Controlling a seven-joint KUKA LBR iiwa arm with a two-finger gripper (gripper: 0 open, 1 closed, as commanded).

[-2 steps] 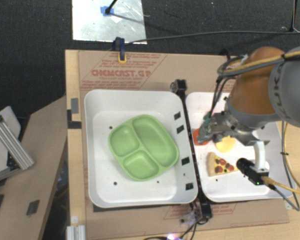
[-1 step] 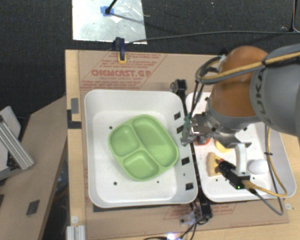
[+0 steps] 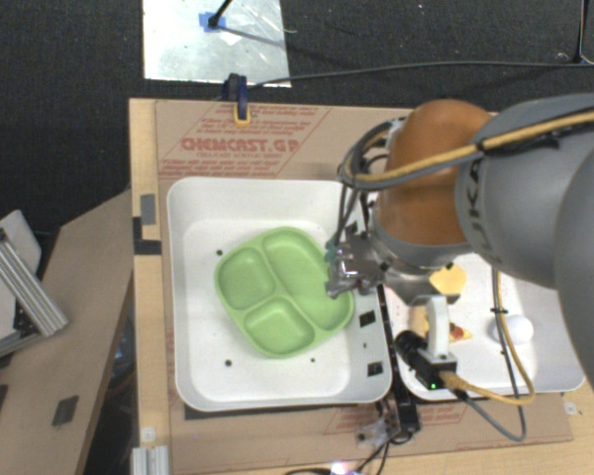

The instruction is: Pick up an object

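a green divided plate point(image 3: 277, 290) lies in the left bin point(image 3: 193, 265), toward its right wall. the gripper point(image 3: 339, 273) sits right at the plate's right rim — whether it is open or has hold of the rim, i cannot tell. the right bin point(image 3: 549, 364) holds a yellow piece point(image 3: 447, 281) and a white ball point(image 3: 516, 327) — both near its left side.

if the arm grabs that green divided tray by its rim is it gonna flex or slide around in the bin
The green divided tray looks like thin moulded plastic, so it is probably light and fairly stiff, with slight flex at the rim. It lies flat on the left bin's smooth white floor, so a nudge would likely slide it. The pincer sits at its right rim; a one-sided lift would probably tilt it.
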